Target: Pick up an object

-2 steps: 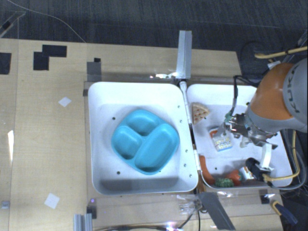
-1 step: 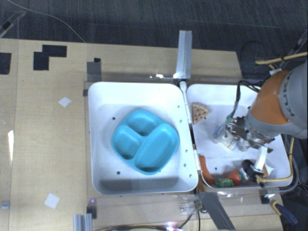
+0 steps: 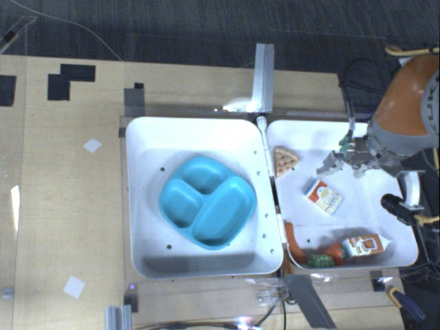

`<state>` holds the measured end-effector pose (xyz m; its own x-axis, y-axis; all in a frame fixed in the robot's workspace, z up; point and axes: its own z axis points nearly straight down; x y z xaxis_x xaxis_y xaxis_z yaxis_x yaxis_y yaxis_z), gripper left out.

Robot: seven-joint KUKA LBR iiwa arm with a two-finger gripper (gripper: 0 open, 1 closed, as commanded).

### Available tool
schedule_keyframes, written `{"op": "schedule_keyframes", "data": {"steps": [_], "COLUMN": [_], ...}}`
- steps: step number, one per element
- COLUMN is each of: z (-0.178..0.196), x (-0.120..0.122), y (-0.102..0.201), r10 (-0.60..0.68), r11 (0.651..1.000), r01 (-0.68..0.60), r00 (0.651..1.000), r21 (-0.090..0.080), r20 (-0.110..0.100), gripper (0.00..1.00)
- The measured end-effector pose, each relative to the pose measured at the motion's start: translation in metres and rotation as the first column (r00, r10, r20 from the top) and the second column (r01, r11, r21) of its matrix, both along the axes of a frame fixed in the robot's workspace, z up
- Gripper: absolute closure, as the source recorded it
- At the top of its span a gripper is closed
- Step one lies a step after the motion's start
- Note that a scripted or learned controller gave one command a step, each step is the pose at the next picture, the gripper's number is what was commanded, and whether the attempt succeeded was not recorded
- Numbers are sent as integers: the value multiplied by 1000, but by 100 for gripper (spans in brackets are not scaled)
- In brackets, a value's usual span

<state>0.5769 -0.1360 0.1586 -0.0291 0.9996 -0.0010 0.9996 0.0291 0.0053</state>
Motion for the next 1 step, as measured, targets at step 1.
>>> {"op": "schedule_keyframes", "data": {"steps": [1], "z": [-69], "x": [-22], "y": [39], "r10": [-2], "r11": [1000], "r01": [2], "r00": [1000], "r21": [-2], "r20": [8], "gripper": [0]}}
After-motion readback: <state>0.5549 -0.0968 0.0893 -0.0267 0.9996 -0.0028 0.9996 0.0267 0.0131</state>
